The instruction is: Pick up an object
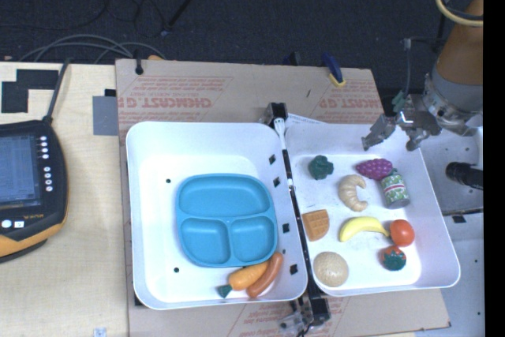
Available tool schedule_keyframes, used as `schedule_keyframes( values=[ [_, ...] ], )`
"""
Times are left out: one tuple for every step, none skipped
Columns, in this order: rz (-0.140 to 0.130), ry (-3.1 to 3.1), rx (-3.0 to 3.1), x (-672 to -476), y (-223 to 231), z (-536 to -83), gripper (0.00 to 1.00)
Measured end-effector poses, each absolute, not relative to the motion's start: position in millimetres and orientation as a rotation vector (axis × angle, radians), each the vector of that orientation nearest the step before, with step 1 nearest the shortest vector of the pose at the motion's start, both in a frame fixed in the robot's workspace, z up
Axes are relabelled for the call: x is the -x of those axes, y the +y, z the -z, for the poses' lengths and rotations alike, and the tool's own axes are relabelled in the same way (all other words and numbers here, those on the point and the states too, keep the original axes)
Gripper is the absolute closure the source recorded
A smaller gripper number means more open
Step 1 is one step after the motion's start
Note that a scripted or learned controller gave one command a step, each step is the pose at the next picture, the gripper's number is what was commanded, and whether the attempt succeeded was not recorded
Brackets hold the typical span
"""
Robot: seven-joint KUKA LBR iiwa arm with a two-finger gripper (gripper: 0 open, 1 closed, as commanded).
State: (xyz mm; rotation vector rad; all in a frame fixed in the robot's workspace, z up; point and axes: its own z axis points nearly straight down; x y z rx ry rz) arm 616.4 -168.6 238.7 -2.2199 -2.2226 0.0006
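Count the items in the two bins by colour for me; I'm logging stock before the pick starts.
Blue: 1, tray
Orange: 3, carrot, sausage, toast
Green: 2, broccoli, can
Purple: 1, grapes
Tan: 2, croissant, bun
Yellow: 1, banana
Red: 2, tomato, strawberry
Total: 12

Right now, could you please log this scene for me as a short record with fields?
left bin: blue divided tray; carrot and sausage at its near edge
right bin: broccoli, grapes, croissant, can, bread slice, banana, tomato, strawberry, beige round item
gripper: open, above right bin's far edge, holding nothing
left of bench: control pendant
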Motion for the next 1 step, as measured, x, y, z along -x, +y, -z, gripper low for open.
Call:
schedule_keyframes(
  values=[
    [0.015, -2.235, 2.227, -597.2, -143.0, -403.9, 0.0]
  ],
)
